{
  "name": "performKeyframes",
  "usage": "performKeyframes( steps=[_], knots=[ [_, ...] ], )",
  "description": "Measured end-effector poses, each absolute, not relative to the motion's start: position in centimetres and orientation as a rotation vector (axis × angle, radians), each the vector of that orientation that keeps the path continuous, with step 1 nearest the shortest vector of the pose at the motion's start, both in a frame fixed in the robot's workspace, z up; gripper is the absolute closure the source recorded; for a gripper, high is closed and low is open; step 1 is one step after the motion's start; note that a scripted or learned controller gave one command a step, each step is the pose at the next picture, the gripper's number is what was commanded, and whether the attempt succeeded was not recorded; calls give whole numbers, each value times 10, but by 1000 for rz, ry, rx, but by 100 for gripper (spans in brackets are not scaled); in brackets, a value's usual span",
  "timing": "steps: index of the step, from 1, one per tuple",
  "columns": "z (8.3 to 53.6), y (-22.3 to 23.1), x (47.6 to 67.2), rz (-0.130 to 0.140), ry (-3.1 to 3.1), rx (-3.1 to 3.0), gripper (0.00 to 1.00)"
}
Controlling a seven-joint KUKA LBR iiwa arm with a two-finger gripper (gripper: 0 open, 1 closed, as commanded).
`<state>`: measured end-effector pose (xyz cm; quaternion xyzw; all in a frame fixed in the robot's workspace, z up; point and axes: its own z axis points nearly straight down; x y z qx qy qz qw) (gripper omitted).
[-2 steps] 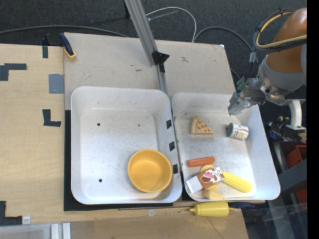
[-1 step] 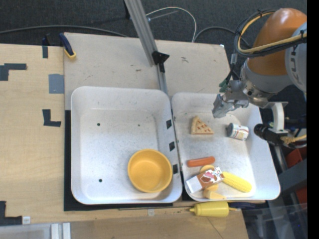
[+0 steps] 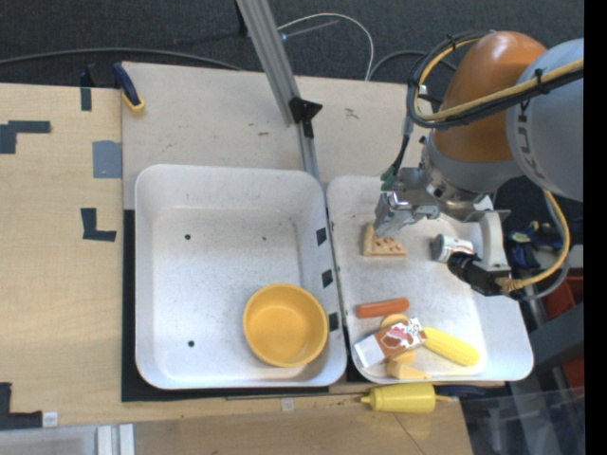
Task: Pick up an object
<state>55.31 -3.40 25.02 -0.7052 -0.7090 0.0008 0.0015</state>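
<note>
Nearest the lens, a yellow mustard bottle lies on the bench below the right bin, which holds a banana, a small printed packet, a hot dog sausage and, farther back, a pizza slice toy. A yellow bowl sits in the left bin. At the back, the gripper hangs just over the pizza slice's top edge, fingers slightly apart, nothing held between them.

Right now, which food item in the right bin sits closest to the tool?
The pizza slice, directly under the tool. The hot dog and banana lie nearer the bin's front edge.
</note>
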Motion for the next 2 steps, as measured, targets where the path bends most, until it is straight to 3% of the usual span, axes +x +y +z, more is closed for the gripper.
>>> performKeyframes(
  steps=[2],
  knots=[
    [235,66,545,5,-2226,-2212,100]
  ],
)
